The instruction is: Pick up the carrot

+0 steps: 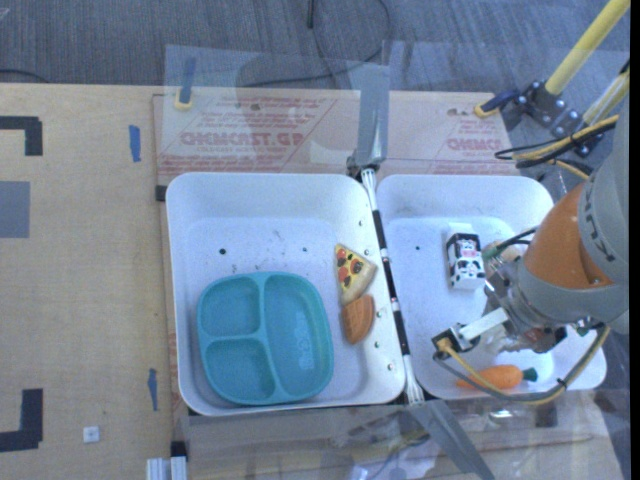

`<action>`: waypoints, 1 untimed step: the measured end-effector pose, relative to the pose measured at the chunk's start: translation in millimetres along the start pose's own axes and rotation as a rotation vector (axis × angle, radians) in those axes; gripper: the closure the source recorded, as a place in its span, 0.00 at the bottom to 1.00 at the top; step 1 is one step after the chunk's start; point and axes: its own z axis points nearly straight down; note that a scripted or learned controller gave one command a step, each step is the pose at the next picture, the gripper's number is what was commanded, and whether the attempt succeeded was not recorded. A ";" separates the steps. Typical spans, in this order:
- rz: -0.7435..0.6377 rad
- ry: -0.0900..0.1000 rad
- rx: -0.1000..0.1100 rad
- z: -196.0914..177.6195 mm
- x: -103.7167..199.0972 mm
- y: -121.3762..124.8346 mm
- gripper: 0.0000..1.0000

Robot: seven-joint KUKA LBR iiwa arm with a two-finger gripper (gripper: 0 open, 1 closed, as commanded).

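We judge the carrot (497, 376) light, rigid and smooth; grip its thick middle. Jaws' state: cannot tell.

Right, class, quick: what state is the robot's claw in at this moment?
Claw: above the carrot in the right bin; open or closed cannot be told, and no hold on the carrot is visible.

Even, fairly bright overhead light; the white bins (270, 193) look nearly washed out, with soft shadows inside their walls. Clear sheeting (270, 88) shows faint glare. Detail is slightly soft, perhaps from compression.
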 end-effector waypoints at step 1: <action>0.307 -0.005 0.004 -79.3 -13.8 24.2 1.00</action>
